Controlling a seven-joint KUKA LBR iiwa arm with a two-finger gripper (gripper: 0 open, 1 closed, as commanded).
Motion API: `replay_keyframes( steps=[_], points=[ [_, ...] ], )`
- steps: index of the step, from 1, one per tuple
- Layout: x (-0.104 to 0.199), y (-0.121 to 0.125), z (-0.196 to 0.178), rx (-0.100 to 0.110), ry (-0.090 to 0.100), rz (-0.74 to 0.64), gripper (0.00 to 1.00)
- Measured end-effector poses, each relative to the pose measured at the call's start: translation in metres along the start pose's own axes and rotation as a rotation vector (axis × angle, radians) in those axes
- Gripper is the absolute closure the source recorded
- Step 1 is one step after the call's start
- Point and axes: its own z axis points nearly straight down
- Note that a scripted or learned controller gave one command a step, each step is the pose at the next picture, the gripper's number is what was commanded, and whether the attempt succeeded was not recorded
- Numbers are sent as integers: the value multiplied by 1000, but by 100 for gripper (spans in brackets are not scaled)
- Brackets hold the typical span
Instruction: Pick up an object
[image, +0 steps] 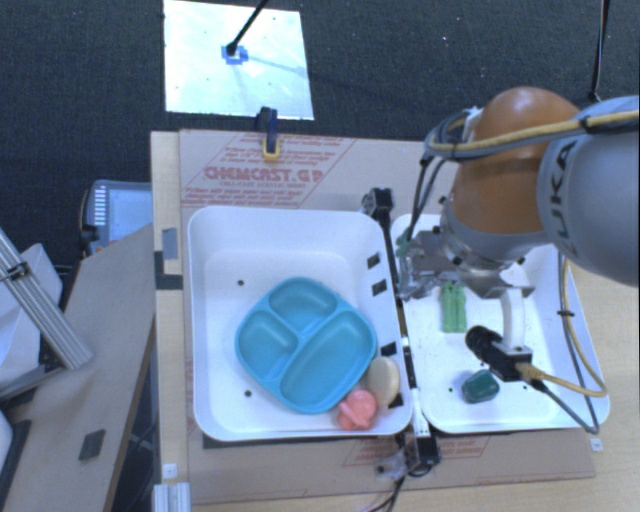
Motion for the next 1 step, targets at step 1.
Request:
replay_keyframes(
  steps=[1],
  points=[
    [54, -7, 0, -1, 0, -1, 100]
  ],
)
